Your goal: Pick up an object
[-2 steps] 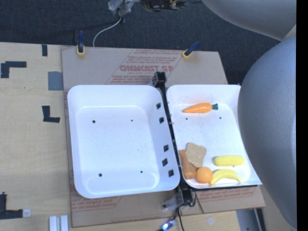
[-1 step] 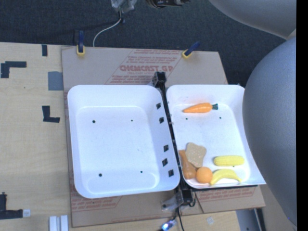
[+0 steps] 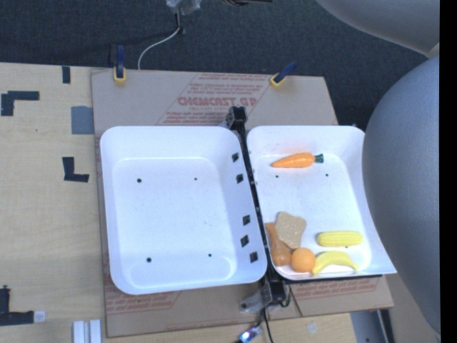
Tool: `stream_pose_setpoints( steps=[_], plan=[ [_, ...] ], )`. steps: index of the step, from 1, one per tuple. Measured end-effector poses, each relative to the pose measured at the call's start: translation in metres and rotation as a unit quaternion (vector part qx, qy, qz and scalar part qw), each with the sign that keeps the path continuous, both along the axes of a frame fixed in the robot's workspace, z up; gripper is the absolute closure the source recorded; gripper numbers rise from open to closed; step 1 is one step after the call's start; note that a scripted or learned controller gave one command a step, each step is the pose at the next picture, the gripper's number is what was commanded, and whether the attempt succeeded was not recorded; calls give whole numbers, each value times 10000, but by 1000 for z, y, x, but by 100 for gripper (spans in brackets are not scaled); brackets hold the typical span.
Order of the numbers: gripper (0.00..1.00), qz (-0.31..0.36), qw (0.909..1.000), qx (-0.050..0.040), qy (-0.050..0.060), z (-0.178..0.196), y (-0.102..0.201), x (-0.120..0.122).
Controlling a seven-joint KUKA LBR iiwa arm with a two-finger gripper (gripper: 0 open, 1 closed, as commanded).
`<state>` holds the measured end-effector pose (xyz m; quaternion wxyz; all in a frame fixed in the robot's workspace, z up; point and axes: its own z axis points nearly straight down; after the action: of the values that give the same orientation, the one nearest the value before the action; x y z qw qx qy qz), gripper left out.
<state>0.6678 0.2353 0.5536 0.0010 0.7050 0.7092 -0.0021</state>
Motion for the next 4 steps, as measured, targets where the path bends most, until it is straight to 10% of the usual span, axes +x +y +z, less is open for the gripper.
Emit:
stream_pose_setpoints(
  steps=[4],
  plan=[
    [100, 2, 10000, 8, -95, 38, 4, 1]
  ],
)
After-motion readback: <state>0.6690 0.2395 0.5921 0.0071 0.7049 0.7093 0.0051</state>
